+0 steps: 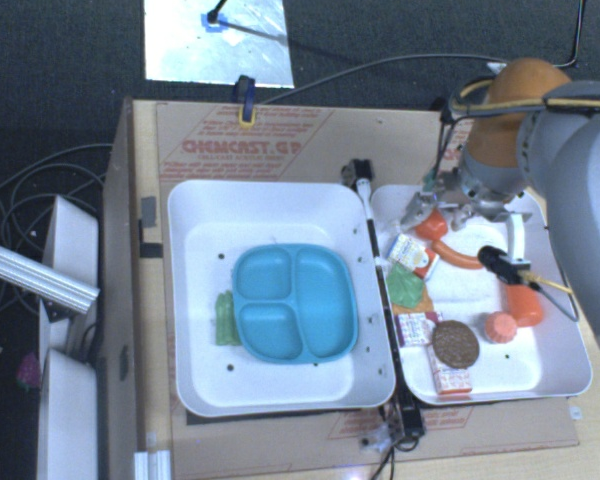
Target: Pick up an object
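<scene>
the grey arm's pincer [448,211] hangs low over the back of the right white bin [565,353], its fingers spread around a small orange-red item [432,225], though a grip is unclear. the left white bin [195,268] holds a sectioned blue plastic plate [293,301]

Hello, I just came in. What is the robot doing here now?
The arm's gripper is low over the far end of the right bin, just above an orange object in a pile of small items. Whether it holds anything cannot be seen. The left bin carries a blue divided plate with a green item beside it.
</scene>
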Available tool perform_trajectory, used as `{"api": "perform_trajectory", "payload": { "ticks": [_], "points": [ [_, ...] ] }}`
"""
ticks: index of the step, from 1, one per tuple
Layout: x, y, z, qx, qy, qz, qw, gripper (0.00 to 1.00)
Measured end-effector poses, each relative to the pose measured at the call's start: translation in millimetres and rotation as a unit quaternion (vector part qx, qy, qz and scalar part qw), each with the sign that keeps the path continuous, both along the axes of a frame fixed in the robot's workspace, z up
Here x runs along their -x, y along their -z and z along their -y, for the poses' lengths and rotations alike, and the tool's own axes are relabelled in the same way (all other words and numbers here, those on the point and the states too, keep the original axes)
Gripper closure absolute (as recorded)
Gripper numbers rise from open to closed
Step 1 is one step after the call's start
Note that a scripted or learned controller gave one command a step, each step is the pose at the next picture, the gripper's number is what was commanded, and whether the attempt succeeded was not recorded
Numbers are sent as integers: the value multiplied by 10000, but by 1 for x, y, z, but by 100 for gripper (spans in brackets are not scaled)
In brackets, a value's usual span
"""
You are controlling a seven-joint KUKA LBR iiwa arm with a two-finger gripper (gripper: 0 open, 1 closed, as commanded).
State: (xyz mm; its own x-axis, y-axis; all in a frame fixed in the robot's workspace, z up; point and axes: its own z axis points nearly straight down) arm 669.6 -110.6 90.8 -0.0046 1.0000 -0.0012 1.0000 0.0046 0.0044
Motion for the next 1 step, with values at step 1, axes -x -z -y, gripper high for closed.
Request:
{"api": "perform_trajectory", "payload": {
  "ticks": [1],
  "points": [
    [0,-11,0,2,-10,5,10000,100]
  ]
}}
